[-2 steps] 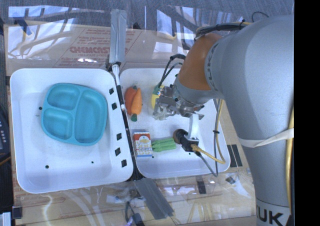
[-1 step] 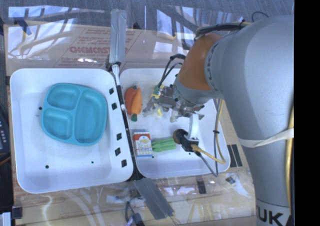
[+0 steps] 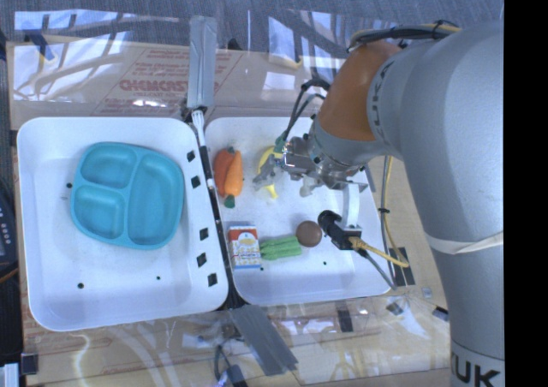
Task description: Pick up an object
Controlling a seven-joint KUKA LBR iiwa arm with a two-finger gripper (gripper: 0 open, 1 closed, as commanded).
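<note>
The left bin (image 3: 38, 231) holds one thing: a blue divided plate (image 3: 128, 194) with three compartments, lying toward the bin's upper middle, with bare white floor along the near edge and the left side.

Across the divider, the right bin (image 3: 295, 282) holds five things. One orange carrot (image 3: 228, 173) lies close to the left wall, its green stub pointing toward the near edge. Below it, one small orange-and-white carton (image 3: 245, 247) sits by the same wall, with one green piece (image 3: 281, 248) touching its right side and one brown round object (image 3: 309, 234) just beside that. One yellow item (image 3: 269, 173) lies near the middle, partly covered by the gripper (image 3: 272, 164), which hangs over it; whether its fingers are spread or closed cannot be told. Open floor remains along the near edge.
</note>
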